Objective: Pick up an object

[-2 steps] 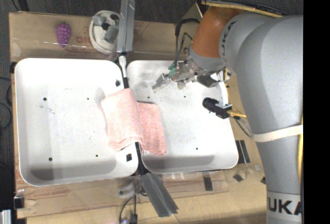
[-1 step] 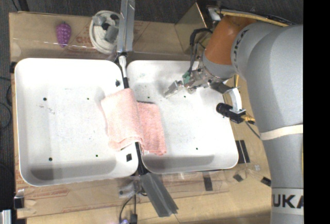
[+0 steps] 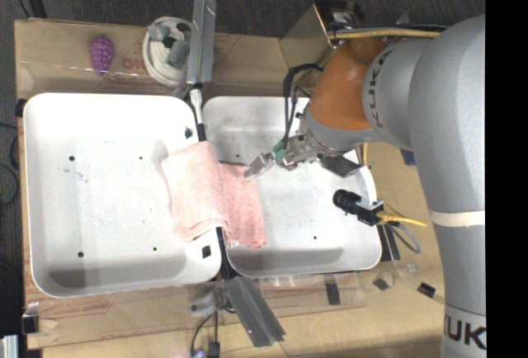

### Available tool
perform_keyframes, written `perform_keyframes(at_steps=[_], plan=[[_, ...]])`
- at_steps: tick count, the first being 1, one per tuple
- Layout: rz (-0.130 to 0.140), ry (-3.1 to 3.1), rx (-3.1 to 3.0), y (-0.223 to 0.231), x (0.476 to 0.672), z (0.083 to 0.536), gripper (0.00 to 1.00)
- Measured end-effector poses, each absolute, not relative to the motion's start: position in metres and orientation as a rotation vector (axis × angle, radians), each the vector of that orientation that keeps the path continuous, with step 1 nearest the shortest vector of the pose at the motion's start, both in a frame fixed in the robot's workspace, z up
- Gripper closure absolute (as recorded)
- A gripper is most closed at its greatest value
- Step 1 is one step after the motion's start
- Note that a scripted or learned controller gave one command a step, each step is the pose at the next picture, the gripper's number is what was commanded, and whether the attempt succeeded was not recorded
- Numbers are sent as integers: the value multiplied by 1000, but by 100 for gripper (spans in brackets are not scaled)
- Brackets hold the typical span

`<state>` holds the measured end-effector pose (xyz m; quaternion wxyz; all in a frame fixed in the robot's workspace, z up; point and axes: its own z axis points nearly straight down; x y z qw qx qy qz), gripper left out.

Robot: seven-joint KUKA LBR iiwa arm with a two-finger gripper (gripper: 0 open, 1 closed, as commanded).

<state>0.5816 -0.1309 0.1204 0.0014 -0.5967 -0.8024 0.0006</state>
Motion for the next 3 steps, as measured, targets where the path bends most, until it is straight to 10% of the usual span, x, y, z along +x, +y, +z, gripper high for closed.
perform_keyframes(at_steps=[1,2,3], plan=[[3,-2595,-1760,-97,590,91,0],[6,-2596,-1756,-98,590,101,100],[2,-2480,-1926,-49,645,192,100]])
